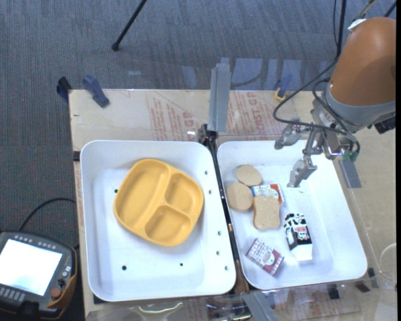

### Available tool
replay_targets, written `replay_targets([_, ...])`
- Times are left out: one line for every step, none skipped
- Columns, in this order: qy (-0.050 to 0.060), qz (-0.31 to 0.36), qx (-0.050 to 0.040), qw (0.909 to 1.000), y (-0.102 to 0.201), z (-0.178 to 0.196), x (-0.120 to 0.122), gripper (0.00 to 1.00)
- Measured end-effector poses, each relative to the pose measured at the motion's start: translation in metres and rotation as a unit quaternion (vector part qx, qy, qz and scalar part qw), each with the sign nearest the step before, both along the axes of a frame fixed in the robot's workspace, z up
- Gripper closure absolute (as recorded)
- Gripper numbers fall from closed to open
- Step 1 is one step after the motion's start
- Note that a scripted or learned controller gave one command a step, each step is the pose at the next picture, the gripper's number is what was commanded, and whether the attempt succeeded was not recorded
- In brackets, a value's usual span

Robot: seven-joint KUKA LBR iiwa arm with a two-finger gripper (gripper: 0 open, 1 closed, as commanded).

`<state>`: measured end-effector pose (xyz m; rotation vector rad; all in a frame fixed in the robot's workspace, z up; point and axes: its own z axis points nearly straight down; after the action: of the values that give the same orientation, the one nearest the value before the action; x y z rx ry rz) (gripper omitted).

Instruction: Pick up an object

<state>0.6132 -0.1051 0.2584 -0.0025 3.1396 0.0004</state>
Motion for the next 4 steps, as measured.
replay_targets([0.0, -0.031, 0.0003, 0.9995, -0.054, -0.007, 0.031, 0.0])
replay_targets([-0.001, -0.175, 0.0002, 0.9845, -0.105, -0.006, 0.029, 0.0])
replay_targets([0.003, -0.308, 0.0004, 0.9514, -0.094, -0.104, 0.016, 0.0])
replay_targets([-0.005, -0.308, 0.0005, 0.9515, -0.105, -0.032, 0.025, 0.0])
